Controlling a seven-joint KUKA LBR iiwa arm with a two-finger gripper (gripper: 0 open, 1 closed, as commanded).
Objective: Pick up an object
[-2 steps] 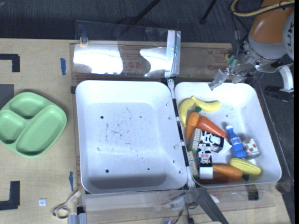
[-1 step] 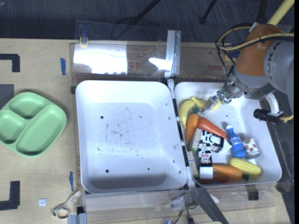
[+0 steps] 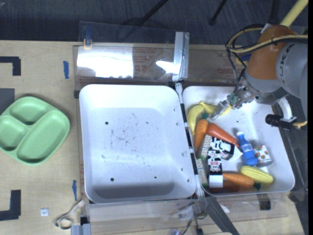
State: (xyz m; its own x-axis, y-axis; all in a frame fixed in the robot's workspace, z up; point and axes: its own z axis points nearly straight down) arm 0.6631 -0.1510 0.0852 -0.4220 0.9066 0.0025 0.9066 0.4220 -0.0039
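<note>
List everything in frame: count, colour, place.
bins: 2, white, side by side mid-bench
banana: 1, yellow, right bin's far left corner
carrots: 2 or 3, orange, right bin, left and near side
bottle: 1, blue, white cap, right bin middle
corn: 1, yellow, right bin, near right
boxes: about 2, black-and-white print, right bin, among the carrots
small block: 1, white with red, right of the bottle
tray: 1, green, three compartments, bench left of the bins
clear panel: 1, behind the left bin
arm: 1, grey with orange band, from the right
pincer: 1, over the right bin's far side, beside the banana
</note>
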